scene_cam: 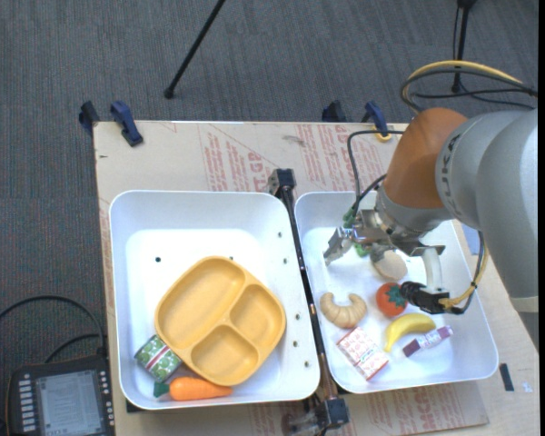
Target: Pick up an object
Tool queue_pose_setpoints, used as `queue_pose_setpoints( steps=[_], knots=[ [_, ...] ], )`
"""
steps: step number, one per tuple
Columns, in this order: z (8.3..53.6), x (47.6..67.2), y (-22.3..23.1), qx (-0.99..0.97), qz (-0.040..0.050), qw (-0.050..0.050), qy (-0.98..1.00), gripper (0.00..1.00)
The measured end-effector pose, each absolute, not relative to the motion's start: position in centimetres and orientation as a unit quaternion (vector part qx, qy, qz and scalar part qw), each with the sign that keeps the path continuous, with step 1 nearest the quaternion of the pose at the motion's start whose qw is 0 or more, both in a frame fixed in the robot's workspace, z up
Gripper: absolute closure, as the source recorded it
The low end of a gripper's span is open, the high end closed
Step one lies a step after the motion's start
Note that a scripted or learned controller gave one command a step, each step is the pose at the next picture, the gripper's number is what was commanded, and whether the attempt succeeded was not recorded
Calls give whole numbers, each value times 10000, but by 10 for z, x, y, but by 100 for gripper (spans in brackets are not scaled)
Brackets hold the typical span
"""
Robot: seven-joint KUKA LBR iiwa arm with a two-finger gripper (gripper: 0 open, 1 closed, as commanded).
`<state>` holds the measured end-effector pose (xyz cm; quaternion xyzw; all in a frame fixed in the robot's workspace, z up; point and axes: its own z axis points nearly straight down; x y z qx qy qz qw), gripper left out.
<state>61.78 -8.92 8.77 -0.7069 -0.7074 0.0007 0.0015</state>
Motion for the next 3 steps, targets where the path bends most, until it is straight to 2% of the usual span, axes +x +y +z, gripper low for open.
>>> queue_pose_setpoints(
  steps=[1, 2, 3],
  knots=[
    [98, 618, -90, -7083, 3, 19, -7059, 100],
    [98, 618, -90, -7084, 4, 19, -7058, 0],
    [87, 594, -81, -7077, 8, 17, -7066, 0]
  ],
)
